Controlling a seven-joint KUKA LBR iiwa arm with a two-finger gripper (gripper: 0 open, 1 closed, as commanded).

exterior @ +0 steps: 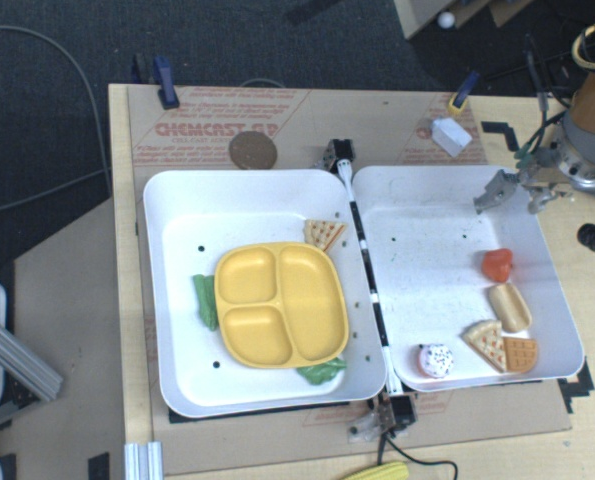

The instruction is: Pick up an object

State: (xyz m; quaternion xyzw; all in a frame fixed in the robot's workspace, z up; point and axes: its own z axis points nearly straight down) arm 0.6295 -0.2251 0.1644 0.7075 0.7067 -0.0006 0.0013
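Note:
My gripper hangs over the far right corner of the right bin, open, with nothing between its fingers. Below it in that bin lie a red tomato, a hot dog bun, two waffle pieces and a white speckled ball. The tomato is the nearest of these, a short way toward the front of the gripper.
The left bin holds a yellow divided plate, a waffle wedge and green leafy pieces. A ridge separates the bins. A small white block and a brown disc lie on the bench behind.

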